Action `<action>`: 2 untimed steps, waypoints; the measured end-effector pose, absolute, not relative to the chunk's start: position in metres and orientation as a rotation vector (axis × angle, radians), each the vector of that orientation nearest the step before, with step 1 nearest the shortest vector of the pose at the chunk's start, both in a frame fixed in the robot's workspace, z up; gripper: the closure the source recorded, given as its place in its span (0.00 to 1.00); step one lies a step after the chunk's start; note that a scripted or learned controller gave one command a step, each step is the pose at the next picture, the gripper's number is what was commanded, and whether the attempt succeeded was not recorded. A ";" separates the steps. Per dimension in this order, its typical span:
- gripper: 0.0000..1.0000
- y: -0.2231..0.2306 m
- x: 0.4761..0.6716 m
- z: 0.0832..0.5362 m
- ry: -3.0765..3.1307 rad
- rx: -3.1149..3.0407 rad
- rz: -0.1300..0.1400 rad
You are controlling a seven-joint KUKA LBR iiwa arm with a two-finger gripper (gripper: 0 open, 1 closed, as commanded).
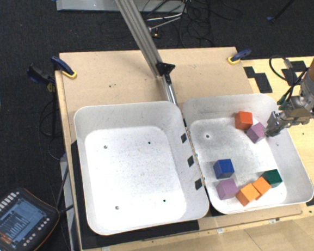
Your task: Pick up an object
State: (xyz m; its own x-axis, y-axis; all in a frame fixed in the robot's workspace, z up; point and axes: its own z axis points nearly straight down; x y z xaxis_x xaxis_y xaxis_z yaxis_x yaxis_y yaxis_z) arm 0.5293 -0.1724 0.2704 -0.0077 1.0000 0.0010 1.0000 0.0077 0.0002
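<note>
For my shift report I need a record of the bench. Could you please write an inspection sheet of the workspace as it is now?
Surface: wooden bench bearing left bin and right bin, side by side.
Job's things: all in the right bin: orange block, purple block, blue block, second purple block, second orange block, green block.
Clutter: nothing seen.
Grippers: gripper at the right bin's right rim, beside the purple block; finger state unclear.
Cables: black cables on the floor behind the bench.
Surroundings: teach pendant at lower left; blue clamps at the bench's far corners.
</note>
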 end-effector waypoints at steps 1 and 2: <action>1.00 -0.117 0.528 0.274 -2.231 -2.211 -0.002; 1.00 -0.064 0.521 0.255 -2.228 -2.211 -0.001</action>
